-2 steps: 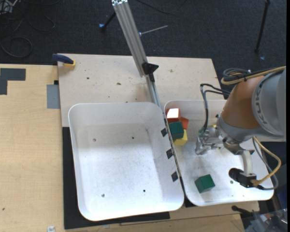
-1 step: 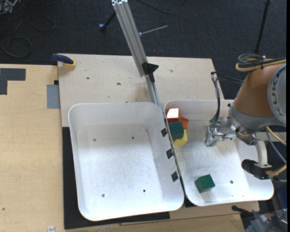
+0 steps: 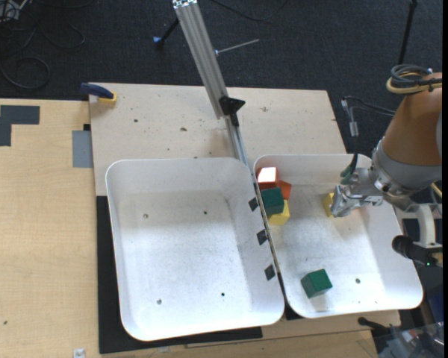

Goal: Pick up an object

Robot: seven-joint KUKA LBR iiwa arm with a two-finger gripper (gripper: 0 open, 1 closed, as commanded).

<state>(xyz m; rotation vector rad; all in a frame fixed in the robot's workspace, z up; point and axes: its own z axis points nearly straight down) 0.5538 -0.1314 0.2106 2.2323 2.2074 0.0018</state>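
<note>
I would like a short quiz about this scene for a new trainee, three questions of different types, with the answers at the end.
1. True or false: the green cube near the front of the right bin touches the cluster of blocks at the divider.
2. Multiple choice: the gripper is over A) the left bin, B) the right bin, C) the bare bench.
3. Fill in: the small block just beside the gripper is ____ in colour.

Key: 1 false, it lies apart. 2 B. 3 yellow.
</note>
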